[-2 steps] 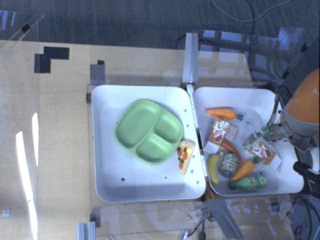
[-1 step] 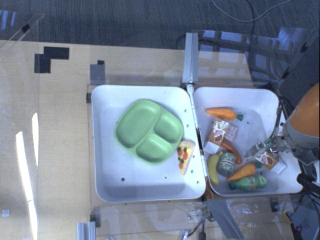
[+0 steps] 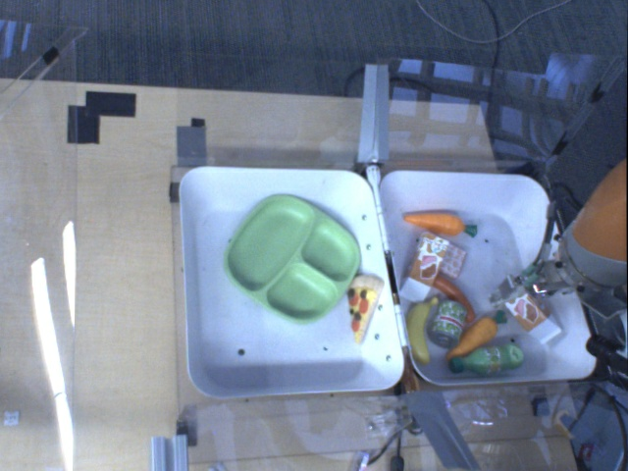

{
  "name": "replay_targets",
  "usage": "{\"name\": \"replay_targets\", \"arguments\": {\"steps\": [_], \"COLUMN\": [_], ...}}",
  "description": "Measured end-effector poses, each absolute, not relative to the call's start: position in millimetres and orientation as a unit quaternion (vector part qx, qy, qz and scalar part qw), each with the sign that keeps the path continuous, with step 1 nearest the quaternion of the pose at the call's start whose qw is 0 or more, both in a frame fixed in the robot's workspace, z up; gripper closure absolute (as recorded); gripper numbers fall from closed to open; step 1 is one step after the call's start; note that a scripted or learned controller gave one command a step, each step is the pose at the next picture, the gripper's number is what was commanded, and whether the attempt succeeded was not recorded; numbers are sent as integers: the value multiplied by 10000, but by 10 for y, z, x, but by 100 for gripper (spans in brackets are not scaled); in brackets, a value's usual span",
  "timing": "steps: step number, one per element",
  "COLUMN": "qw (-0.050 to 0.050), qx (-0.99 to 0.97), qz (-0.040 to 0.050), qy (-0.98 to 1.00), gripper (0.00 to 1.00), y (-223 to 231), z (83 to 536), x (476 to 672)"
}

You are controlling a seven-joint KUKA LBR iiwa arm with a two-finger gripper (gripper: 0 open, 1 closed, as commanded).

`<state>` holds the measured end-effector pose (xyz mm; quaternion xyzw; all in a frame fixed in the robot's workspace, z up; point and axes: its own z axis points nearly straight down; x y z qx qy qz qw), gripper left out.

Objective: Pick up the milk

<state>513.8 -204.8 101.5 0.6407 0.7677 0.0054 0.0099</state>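
Two brown-and-white cartons lie in the right bin (image 3: 510, 196), and either could be the milk. One carton (image 3: 439, 258) rests at the bin's centre-left, below a carrot (image 3: 437, 223). A smaller carton (image 3: 531, 313) sits near the right wall. My gripper (image 3: 525, 285) reaches in from the right and hovers just above and touching-close to this smaller carton. The grey arm with its orange band (image 3: 601, 226) stands over the bin's right rim. Nothing is visibly lifted.
The right bin also holds a banana (image 3: 422, 324), a can (image 3: 448, 322), a second carrot (image 3: 476, 334), a red pepper (image 3: 451, 289) and a green bottle (image 3: 488, 359). The left bin (image 3: 206, 292) holds a green divided plate (image 3: 291, 255) and a pizza slice (image 3: 364, 305).
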Motion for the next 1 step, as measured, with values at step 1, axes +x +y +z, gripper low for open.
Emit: {"name": "replay_targets", "arguments": {"steps": [1], "qw": [26], "qx": [6450], "qz": [17], "qy": [7641], "gripper": [100], "y": [-1383], "z": [1719], "x": [4991]}}
